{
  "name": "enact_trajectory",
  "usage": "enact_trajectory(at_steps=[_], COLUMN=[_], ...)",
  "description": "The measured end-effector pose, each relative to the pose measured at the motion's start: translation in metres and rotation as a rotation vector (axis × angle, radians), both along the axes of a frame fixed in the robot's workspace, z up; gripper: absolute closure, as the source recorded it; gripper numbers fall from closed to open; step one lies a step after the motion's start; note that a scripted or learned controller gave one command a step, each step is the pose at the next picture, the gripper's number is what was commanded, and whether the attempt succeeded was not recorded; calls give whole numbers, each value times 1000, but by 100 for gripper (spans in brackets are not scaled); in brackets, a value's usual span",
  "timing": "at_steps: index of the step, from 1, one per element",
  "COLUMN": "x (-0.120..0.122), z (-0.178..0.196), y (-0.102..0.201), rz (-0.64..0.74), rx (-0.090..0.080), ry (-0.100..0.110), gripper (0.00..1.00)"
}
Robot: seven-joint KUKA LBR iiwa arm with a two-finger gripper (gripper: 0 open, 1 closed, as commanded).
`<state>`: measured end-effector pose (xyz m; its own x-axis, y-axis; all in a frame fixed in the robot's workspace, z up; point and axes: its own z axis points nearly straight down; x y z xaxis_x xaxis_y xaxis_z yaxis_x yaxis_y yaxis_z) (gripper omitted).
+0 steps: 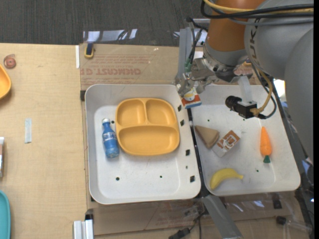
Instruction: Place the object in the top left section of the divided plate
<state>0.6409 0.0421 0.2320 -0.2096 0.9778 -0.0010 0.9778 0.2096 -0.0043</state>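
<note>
The gripper (190, 91) is seen at the far edge between the two bins, closed on a small red, white and blue object (191, 101) whose shape cannot be made out, its upper part being hidden by the fingers. The yellow divided plate (147, 126) lies in the left bin (142, 185), a blue bottle (109, 138) just beside it. In the right bin (279, 176) a brown wedge (206, 135), a small carton (227, 143), a carrot (266, 142) and a banana (225, 177) are spread.
</note>
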Motion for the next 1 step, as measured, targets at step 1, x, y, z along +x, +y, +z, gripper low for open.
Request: enact_trajectory(at_steps=[1], x=[8], z=[35], y=[45], rz=[54], rx=[0], ry=[-3], gripper=[100])
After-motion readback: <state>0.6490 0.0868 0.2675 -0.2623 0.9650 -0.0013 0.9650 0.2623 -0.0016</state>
